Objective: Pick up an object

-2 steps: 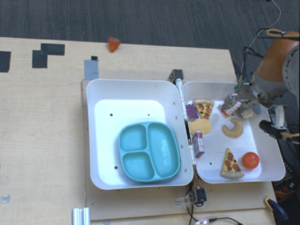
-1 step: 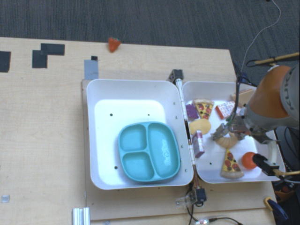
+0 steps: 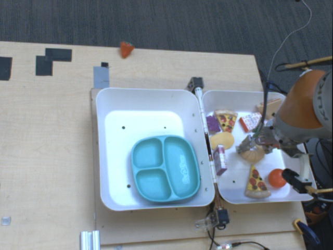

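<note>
Down in the right bin the gripper hangs low among the toy food, its dark fingertips just over a tan, round-edged piece; from where I stand I cannot tell whether it is spread or pinched, or whether it has anything. Behind it the grey arm comes in from the right, bent down over the bin's far corner, with the orange band bulging above the wrist.

Nearest the front of that bin lie a pizza slice and, just beside it, a red-orange ball. Farther in, a purple packet lies against the divider, a pale yellow disc sits next to it, and beyond those a second pizza slice, a small purple block and a red-and-white packet.

In the left bin a blue tray with three compartments rests toward the front right corner.

The bins sit on a light wooden bench. Toward its far edge are black patches, a small grey block and a little red-orange object. Past that runs dark grey carpet.
</note>
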Tool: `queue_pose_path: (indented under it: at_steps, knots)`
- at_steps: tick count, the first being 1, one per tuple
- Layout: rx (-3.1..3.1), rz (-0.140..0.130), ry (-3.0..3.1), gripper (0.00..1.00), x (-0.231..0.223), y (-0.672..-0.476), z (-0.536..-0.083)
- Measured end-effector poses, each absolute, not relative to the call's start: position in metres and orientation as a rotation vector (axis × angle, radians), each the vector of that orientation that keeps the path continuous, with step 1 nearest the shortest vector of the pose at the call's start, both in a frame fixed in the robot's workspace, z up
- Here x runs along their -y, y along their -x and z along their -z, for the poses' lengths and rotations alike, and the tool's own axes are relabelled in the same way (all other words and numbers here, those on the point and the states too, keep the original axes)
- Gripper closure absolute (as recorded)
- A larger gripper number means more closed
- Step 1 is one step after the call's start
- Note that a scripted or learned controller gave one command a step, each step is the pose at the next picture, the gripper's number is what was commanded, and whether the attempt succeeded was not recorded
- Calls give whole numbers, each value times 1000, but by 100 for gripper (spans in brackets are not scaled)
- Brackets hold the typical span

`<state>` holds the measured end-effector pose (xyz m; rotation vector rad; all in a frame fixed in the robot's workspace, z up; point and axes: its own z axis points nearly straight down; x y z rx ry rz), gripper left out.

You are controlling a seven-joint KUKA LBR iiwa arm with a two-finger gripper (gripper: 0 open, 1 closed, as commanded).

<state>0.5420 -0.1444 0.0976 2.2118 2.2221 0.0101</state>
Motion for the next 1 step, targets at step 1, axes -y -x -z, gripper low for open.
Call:
queue_pose_path:
  at_steps: [1]
  knots:
    - [-2226,-5,-2214,100,51,-510,-185]
